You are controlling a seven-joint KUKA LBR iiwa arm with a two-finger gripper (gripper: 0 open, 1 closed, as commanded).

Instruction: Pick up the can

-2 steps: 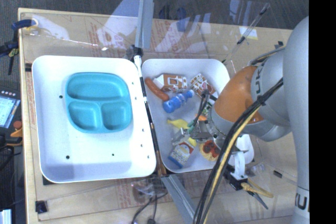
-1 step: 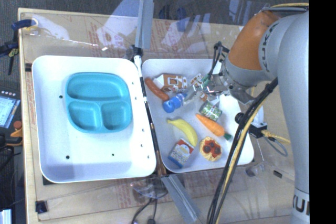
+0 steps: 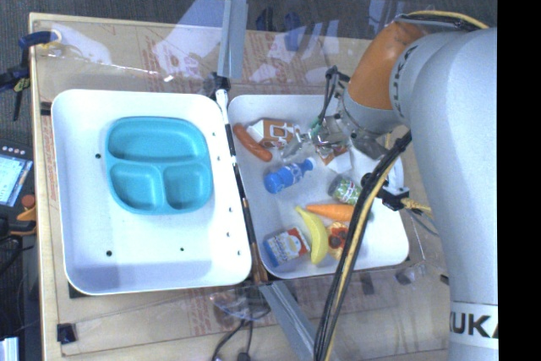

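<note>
The can [image 3: 344, 188], small with a green label, lies in the right bin [image 3: 390, 248] near its right side and is partly crossed by a black and yellow cable [image 3: 365, 197]. My gripper [image 3: 298, 149] hangs over the upper middle of that bin, just above a blue bottle [image 3: 286, 177] and beside a brown and white carton [image 3: 277, 131]. It stands up and to the left of the can, apart from it. Nothing is visibly held.
The right bin also holds a sausage [image 3: 252, 143], a carrot [image 3: 329, 211], a banana [image 3: 314, 234] and a red and blue packet [image 3: 285, 247]. The left bin [image 3: 76, 207] holds a teal divided plate [image 3: 161, 162]. The arm's bulk covers the right edge.
</note>
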